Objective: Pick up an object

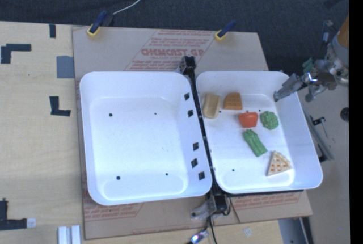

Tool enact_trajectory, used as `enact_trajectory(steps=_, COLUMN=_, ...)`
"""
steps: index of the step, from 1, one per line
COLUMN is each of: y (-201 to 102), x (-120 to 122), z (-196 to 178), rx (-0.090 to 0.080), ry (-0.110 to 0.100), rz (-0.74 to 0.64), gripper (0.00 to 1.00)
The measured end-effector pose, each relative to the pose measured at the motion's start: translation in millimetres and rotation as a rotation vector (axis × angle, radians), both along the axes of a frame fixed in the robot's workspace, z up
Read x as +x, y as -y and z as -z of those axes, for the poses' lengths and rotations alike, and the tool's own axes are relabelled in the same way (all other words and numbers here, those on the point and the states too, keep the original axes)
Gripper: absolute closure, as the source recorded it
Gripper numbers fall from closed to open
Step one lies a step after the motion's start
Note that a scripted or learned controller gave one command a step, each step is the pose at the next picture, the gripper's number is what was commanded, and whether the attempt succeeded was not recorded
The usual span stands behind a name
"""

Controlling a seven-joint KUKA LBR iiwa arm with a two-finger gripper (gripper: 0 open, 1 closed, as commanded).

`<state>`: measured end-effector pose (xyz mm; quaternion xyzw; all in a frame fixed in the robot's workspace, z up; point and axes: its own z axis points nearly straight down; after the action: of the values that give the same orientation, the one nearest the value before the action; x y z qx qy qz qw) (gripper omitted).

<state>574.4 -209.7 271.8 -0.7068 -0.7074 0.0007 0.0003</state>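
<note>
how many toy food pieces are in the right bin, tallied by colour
green: 2, broccoli and long green piece
red: 1, tomato
tan or orange: 3, pale bread piece, orange bread piece, waffle-like wedge
total: 6

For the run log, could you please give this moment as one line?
claw: over right bin's right rim | holding: nothing seen | bin: tomato, broccoli, pizza slice

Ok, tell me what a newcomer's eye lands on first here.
First, the cluster of toy food in the right bin: a red tomato beside green broccoli, a green pickle below them, and a waffle wedge near the front corner. Two tan bread pieces lie by the divider. The gripper hangs at that bin's right rim.
</note>
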Motion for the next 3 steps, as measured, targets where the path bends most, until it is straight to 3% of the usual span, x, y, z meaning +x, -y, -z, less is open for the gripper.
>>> enact_trajectory(steps=1, y=-11.1, x=72.7, z=-76.3, rx=-0.003, ry=0.012, rz=-0.004, gripper=0.00)
enact_trajectory(steps=2, y=15.9, x=24.8, z=-24.9, rx=0.000, ry=-0.006, rz=0.004, gripper=0.00)
enact_trajectory(steps=3, y=12.7, x=93.8, z=-120.5, rx=-0.005, ry=0.014, rz=-0.004, gripper=0.00)
